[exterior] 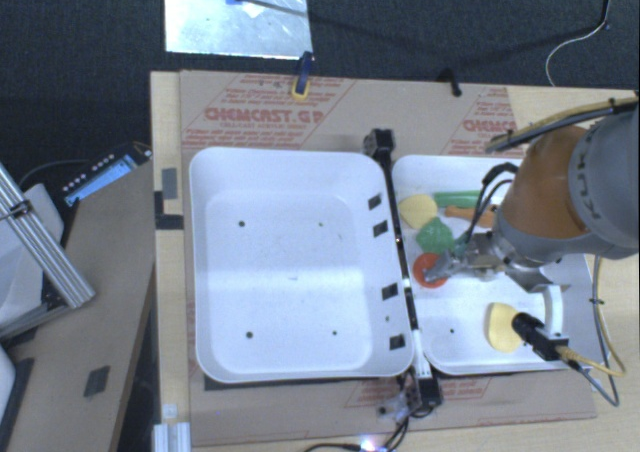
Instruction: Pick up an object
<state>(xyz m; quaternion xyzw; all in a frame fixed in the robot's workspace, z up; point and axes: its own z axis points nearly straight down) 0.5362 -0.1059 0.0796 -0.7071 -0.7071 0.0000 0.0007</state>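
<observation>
Desk (165,260): a light wooden top, seen from above at a slant, with dark carpet beyond its far edge.
Cardboard sheet (270,110): lies flat on the desk under both bins, printed with red lettering.
Left bin (290,260): shallow and white, resting on the cardboard, its floor dotted with a few small holes.
Right bin (455,345): shallow and white, just beside the left bin, partly covered by the arm.
Black clips (385,230): set along the seam where the two bins meet.
Yellow clamp (301,88): at the cardboard's far edge.
</observation>
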